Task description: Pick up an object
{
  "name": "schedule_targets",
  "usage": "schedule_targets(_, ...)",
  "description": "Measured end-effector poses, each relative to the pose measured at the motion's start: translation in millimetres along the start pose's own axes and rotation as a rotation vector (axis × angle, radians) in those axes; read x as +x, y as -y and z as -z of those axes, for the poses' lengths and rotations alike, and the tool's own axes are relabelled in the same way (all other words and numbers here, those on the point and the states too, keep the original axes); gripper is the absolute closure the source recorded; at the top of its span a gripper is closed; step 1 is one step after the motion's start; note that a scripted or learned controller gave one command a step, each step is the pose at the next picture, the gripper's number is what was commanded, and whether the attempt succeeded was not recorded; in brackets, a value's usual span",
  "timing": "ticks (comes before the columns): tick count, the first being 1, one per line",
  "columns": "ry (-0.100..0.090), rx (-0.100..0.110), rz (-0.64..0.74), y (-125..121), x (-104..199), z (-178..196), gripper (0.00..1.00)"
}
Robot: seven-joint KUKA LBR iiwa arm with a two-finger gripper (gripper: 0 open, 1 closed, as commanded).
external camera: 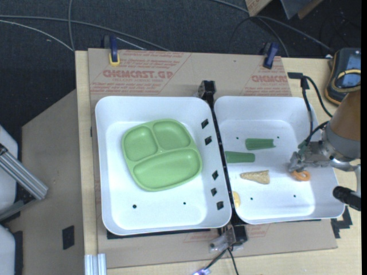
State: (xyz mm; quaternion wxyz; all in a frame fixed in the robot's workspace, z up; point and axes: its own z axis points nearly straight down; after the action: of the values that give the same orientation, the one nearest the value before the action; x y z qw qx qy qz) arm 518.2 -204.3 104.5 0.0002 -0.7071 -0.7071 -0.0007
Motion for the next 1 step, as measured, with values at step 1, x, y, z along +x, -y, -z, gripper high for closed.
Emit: schedule_targets(1, 0.003, -0.003, -0.001, 5.3, -7.4, 57.6, 1.0)
